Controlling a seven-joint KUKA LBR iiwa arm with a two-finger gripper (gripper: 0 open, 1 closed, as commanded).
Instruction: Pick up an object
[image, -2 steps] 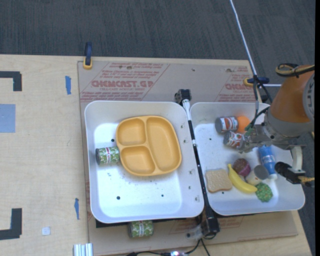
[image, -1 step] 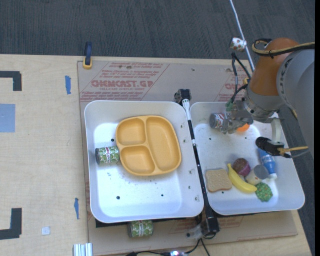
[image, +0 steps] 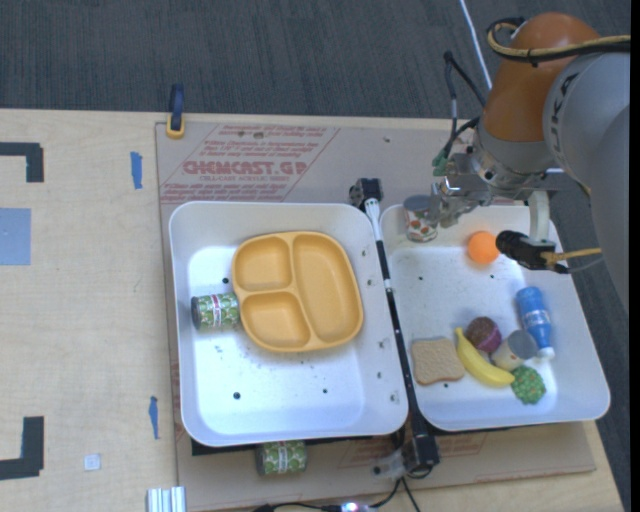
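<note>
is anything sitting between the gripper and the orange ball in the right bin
Nothing visible does. The gripper sits at the right bin's far left corner by a small cup; the orange ball lies just right, bare floor between.

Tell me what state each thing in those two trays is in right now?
Yellow divided plate: flat, nothing on it.
Green can: on its side beside the plate.
Blue bottle: lying down.
Banana: unpeeled, lying flat.
Bread slice: flat.
Orange ball: resting loose.
Tool: over a small cup.
</note>
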